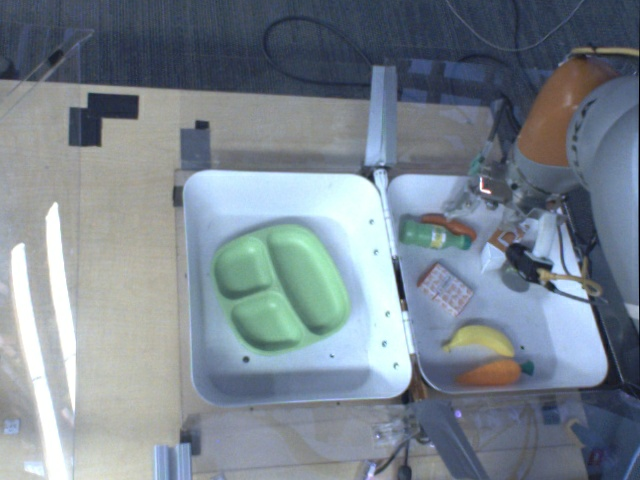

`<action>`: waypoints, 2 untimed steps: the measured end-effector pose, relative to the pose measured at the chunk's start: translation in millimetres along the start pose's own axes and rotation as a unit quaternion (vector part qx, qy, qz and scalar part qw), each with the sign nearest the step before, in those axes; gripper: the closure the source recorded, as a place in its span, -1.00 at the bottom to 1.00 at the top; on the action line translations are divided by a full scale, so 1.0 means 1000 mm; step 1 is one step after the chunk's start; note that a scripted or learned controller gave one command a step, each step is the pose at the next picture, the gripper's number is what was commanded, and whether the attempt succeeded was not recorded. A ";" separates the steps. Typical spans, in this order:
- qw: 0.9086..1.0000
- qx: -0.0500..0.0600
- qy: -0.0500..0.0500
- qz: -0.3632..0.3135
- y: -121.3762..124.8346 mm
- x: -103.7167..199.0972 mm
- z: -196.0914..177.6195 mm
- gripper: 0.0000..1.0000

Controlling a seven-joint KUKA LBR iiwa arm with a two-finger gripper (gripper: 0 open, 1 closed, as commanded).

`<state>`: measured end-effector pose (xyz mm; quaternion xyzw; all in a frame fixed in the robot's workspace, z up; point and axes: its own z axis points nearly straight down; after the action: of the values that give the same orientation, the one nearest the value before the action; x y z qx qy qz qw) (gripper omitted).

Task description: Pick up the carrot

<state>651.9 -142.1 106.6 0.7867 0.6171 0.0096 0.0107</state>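
Note:
The carrot (490,372), orange with a small green stub at its right end, lies flat near the front wall of the right bin (585,363). Just behind it lies a yellow banana (480,339), close to it. My gripper (508,230) hangs over the back right part of the same bin, below the orange band (545,118) of the arm, far behind the carrot. Cables and white parts clutter the wrist, hiding its tip.
A green bottle (430,233) with an orange cap lies at the back of the right bin, and a pink checkered pad (444,288) sits in its middle. The left bin (200,268) holds a green three-part plate (282,288). A metal post (381,118) stands between the bins.

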 end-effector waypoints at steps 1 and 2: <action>1.000 0.000 0.000 0.004 0.000 0.000 0.000 -1.00; 1.000 -0.001 0.000 0.014 0.000 0.000 0.000 -1.00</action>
<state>651.9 -142.2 106.4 0.7952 0.6062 0.0100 0.0115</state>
